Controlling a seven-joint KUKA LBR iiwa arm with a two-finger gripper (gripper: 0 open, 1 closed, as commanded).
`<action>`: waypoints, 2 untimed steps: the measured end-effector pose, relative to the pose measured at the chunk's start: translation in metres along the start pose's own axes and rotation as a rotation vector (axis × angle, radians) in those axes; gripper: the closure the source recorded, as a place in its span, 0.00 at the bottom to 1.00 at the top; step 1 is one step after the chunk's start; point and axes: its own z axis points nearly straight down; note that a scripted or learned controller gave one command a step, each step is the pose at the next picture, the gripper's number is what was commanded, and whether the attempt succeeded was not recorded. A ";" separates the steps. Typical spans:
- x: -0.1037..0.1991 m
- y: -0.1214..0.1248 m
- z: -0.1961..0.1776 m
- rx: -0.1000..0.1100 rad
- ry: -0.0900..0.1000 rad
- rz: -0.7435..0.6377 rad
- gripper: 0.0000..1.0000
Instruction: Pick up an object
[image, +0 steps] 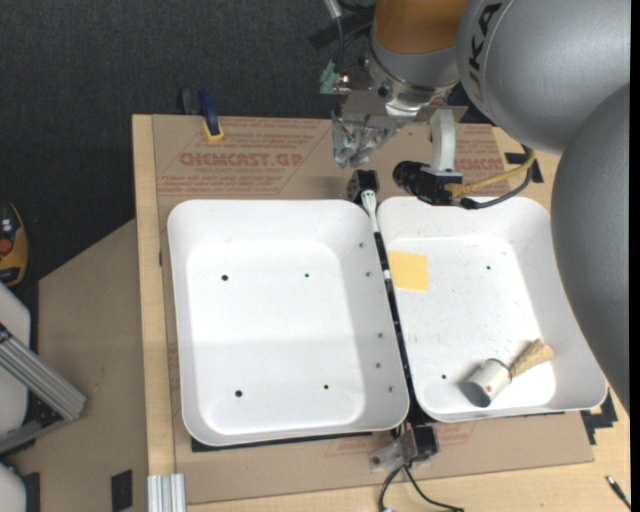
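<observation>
Left margin: dark carpet at 9 o'clock, with a metal rail (40, 375) slanting at 8 o'clock.
Bench board (270, 160): tan sheet under both bins, bare strip along 12 o'clock; red lettering there, partly readable as "CHEMCAST G P".
Clamp (210, 115): blue and yellow, at 11 o'clock on the board's far edge.
Left bin (185, 300): shallow, white, rounded corners; four small dark holes in its floor; wide open floor from 9 o'clock toward centre.
Shared edge: bins touching along a dark seam running from 12 toward 6 o'clock.
Gripper (352, 150): hanging at 12 o'clock above the bare board, just beyond the far ends of both bins, well apart from everything inside them; whether fingers apart or together, cannot tell.
Right bin (530, 225): white, partly overhung at 3 o'clock by the grey arm (590, 150).
Yellow square (408, 271): flat on the right bin's floor near the seam, just right of centre.
Small cylinder (487, 381): white and grey, lying on its side at 5 o'clock in the right bin.
Tan wedge (531, 358): touching the cylinder's right side, near the bin's near wall.
Cables (405, 480): at 6 o'clock below the seam.
</observation>
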 end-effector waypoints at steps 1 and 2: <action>0.070 0.004 -0.028 0.001 0.000 0.001 1.00; 0.118 0.002 0.029 0.016 -0.003 0.003 1.00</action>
